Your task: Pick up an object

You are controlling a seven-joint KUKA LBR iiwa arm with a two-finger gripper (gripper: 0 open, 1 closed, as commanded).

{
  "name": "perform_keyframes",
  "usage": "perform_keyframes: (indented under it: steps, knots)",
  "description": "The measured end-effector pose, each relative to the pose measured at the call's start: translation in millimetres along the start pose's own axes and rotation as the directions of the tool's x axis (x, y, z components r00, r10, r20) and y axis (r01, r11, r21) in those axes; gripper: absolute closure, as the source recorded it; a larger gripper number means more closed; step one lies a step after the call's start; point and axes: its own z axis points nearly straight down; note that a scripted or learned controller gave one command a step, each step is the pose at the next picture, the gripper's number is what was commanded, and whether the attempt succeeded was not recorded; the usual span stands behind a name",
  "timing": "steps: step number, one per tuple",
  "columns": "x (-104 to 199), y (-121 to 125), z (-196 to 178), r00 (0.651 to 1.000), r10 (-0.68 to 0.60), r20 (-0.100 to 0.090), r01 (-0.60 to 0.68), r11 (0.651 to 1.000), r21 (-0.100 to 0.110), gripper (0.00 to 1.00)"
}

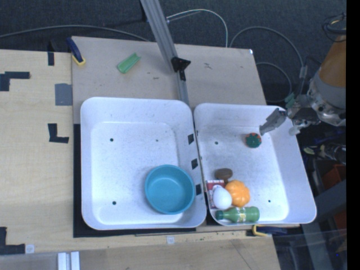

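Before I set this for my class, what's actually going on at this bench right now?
A grey robot arm with an orange band reaches in over the right bin, and its tool hangs above the far end, close to a small green ball. Nothing is seen in its grip yet. At the near end lie a brown lump, an orange fruit, a white egg and a green bottle. The left bin holds a blue bowl.

You see the claw (279,120) above the right bin (281,173), near a small green ball (253,140); a blue bowl (169,189) sits in the left bin (112,151).
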Motion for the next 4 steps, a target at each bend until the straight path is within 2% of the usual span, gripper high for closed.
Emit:
perform_keyframes:
  steps: [1, 2, 4]
  knots:
    - [0.0, 0.0, -0.1, 1.000, 0.000, 0.000, 0.000, 1.000, 0.000, 0.00]
    - [-1.0, 9.3, 55.2, 1.000, 0.001, 0.000, -0.001, 1.000, 0.005, 0.00]
    - [-2.5, 6.1, 174.2, 1.000, 0.001, 0.000, -0.001, 1.000, 0.006, 0.00]
